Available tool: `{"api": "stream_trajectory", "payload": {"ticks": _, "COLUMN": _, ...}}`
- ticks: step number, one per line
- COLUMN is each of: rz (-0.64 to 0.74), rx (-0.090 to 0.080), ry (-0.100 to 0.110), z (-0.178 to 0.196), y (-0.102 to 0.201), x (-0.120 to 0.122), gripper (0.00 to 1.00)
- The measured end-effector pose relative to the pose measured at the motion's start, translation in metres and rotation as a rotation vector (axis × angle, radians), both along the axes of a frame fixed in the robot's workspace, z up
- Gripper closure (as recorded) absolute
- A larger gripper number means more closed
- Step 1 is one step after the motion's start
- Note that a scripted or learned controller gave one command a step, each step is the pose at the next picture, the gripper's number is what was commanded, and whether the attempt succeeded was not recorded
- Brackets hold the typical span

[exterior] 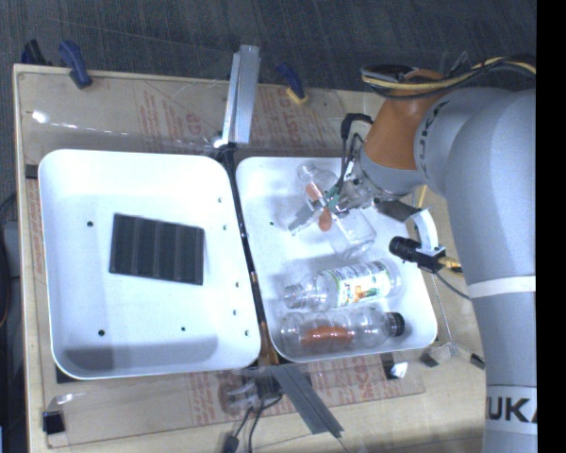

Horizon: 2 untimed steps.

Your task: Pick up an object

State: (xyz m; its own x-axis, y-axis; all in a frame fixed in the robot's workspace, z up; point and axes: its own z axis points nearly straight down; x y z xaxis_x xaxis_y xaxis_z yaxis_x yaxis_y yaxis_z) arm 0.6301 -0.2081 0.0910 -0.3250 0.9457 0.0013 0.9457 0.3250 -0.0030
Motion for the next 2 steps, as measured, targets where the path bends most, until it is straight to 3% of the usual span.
{"api": "stream_trajectory", "payload": {"ticks": 1, "rz": 0.004, "rx": -0.001, "ry": 0.0, "z": 0.01, "y": 0.001, "x": 0.001, "gripper": 1.0}}
{"api": "stream_trajectory", "payload": {"ticks": 2, "rz": 0.119, "rx": -0.001, "ry": -0.002, "z": 0.096, "y": 0.046, "x": 0.022, "gripper": 1.0}}
